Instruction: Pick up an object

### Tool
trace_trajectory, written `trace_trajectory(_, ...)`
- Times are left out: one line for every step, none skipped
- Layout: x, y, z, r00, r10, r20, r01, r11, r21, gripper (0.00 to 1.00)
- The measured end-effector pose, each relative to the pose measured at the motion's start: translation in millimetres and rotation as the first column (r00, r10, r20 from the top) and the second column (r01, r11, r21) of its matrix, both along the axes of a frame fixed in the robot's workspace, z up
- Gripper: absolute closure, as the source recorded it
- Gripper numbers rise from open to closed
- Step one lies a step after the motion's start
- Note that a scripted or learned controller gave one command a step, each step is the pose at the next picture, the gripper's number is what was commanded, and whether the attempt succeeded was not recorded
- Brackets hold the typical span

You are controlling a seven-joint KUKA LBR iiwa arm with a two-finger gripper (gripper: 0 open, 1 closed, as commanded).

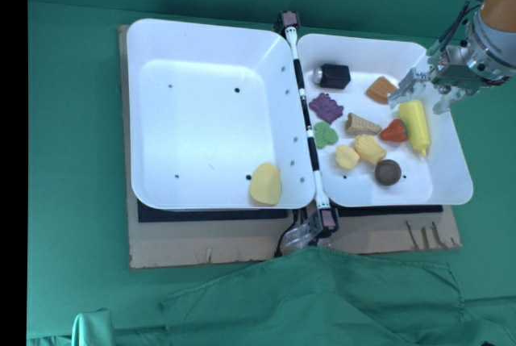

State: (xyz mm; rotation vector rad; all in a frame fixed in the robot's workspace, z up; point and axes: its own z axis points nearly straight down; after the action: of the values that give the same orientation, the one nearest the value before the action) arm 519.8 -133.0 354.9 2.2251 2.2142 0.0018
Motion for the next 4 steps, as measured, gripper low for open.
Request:
trace_trajectory(0.0, 0.0, 0.0, 1.000, 0.000, 0.000, 0.000, 1.000, 0.000, 0.00)
trace_trajectory(0.6, -7.0, -60.0, 1.000, -0.001, -0.006, 0.001, 1.000, 0.000, 0.00)
trace_trajectory(-5.0, -15.4, -106.0, 1.000, -0.001, -0.005, 0.001, 1.000, 0.000, 0.00)
trace_trajectory(-5.3, -18.8, -147.6, 1.000, 0.000, -0.006, 0.000, 1.000, 0.001, 0.00)
